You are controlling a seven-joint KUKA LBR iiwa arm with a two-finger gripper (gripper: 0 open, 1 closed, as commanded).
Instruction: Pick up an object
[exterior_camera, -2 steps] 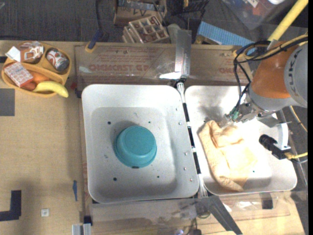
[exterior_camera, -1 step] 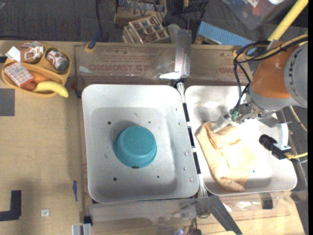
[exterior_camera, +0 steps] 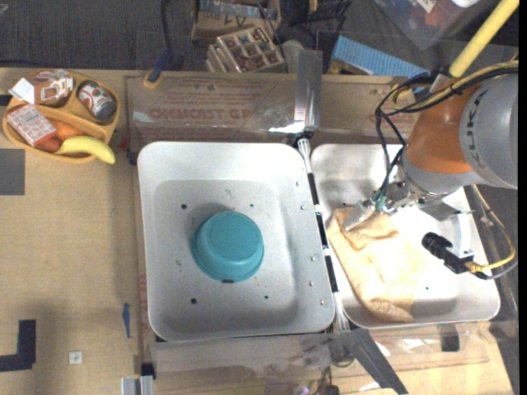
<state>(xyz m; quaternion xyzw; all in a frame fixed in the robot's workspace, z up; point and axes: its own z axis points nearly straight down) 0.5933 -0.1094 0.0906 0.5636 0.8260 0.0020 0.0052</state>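
Beige cloth (exterior_camera: 380,257) lies crumpled beneath my gripper (exterior_camera: 380,202), its upper left corner just at my tips. Whether my fingers are spread or pinched on that corner I cannot tell; they are small and dark against the fabric from this slant. The cloth spreads down and to the right across the floor of the right bin (exterior_camera: 486,303), reaching toward its near edge. Above my wrist sits the orange band (exterior_camera: 440,142), then the grey bulk of my arm (exterior_camera: 498,130), coming in from the right. Across the divide, the left bin (exterior_camera: 165,179) holds a teal bowl (exterior_camera: 229,246), upside down near its middle, well apart from me.
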